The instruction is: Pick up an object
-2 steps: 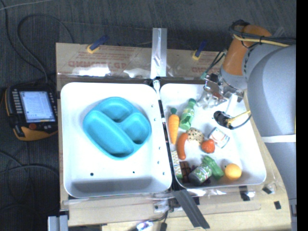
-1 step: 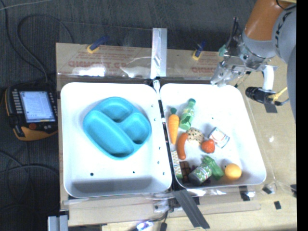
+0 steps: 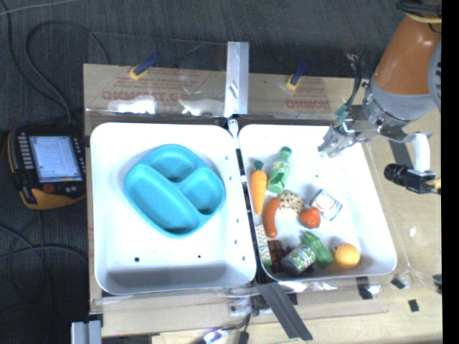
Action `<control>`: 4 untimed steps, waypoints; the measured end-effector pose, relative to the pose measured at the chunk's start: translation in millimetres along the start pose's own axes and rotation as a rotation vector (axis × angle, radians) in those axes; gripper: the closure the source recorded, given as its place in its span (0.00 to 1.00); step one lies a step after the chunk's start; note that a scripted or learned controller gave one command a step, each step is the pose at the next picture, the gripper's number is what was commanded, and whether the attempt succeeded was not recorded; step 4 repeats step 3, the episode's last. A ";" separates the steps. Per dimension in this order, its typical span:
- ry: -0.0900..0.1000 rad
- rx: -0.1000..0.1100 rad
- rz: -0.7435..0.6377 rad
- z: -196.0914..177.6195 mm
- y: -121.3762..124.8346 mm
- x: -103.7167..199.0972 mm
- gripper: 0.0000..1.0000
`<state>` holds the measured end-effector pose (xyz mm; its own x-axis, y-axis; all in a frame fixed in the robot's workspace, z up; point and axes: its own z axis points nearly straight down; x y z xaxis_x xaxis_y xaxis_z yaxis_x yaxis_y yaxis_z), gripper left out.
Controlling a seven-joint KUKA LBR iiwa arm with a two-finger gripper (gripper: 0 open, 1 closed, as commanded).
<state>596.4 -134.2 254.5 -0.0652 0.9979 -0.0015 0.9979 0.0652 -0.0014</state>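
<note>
White plastic, two shallow bins side by side: the left bin, well away from the pincer, carries a big blue moulded divided plate, and the right bin lies directly under and below the pincer with the small toy food heaped along its near and left side. The grey arm with its orange band leans in from the right so the pincer hangs over the bin's bare upper right corner, nothing between its tips; how wide they stand I cannot tell.

Down and left of the pincer sit a long orange plastic carrot, a red sausage, and a green bottle. Nearer it lie a small white carton and a red tomato; farthest below, a yellow-orange fruit. I'd guess the carton, lying loose and apart, is the easiest pick.
</note>
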 end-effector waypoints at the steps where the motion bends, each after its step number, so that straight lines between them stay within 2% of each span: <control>1: 0.001 -0.003 -0.411 -36.2 -40.3 -30.3 1.00; 2: -0.002 -0.004 -0.703 -42.4 -43.6 -86.9 1.00; 3: 0.002 -0.003 -0.628 26.3 -9.6 -50.9 1.00; 4: 0.002 -0.003 -0.628 26.3 -9.6 -50.9 1.00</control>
